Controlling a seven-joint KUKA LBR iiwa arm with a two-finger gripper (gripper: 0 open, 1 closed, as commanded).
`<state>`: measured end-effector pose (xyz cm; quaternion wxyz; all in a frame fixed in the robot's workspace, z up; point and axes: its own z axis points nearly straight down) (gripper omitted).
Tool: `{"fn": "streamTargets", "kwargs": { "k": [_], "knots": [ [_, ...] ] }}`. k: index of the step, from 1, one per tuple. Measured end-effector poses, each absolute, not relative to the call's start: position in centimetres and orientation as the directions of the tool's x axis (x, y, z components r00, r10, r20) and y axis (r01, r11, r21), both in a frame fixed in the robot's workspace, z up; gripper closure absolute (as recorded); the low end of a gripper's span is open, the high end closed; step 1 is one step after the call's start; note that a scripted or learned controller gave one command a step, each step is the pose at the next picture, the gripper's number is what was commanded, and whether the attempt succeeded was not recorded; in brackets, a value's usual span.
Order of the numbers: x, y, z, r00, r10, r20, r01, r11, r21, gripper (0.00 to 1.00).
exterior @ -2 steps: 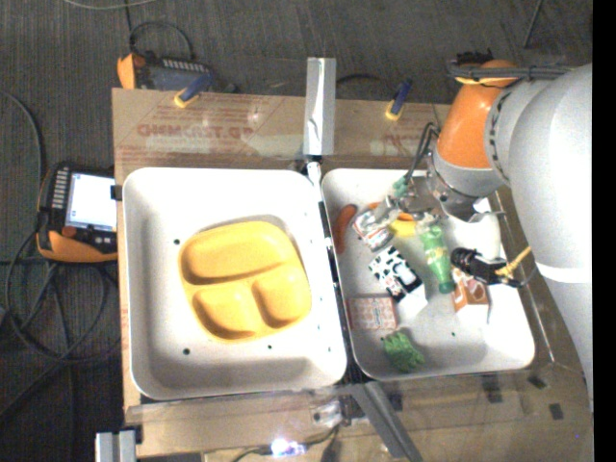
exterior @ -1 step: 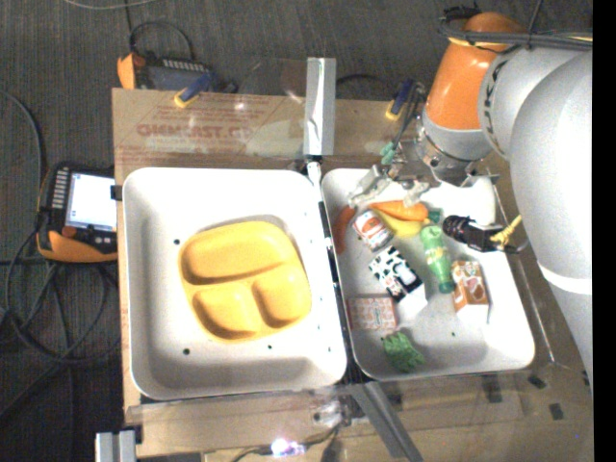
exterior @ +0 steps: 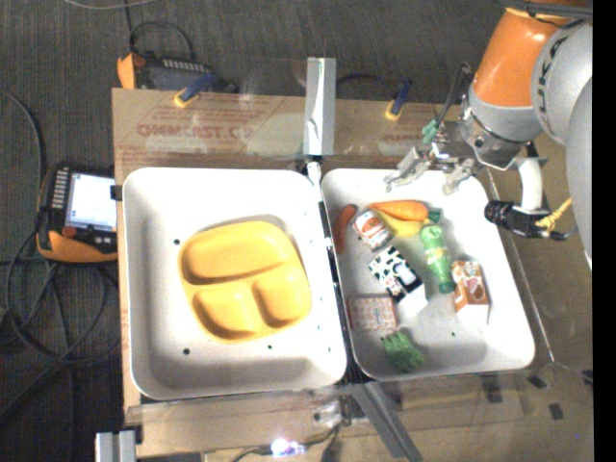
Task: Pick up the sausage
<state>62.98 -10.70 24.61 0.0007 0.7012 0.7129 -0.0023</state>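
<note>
End effector above right bin's rim

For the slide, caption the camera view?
Claw over right bin's far edge; sausage lies by its left wall.

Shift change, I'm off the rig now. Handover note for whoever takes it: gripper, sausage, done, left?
Gripper: open, holding nothing, hovering over the far edge of the right bin.
Sausage: lying by the right bin's left wall, next to the small can, apart from the gripper.
Yellow divided tray sits in the left bin.
Done: nothing grasped.
Left: move to the sausage, descend, close, lift.
</note>
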Motion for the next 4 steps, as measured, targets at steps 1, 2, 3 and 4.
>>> {"fn": "streamTargets", "kwargs": {
  "k": [1,2,3,4],
  "knots": [
    [65.5,-3.3,18.2,-0.072,0.997,-0.002,0.997,0.072,-0.004,0.0],
    [60.4,-10.2,8.9,-0.215,0.977,-0.004,0.977,0.215,0.008,0.0],
    [65.9,-11.0,8.6,-0.387,0.922,0.007,0.922,0.387,-0.029,0.0],
    [62.4,-13.0,10.5,-0.403,0.915,-0.001,0.915,0.403,-0.002,0.0]
  ]
}}
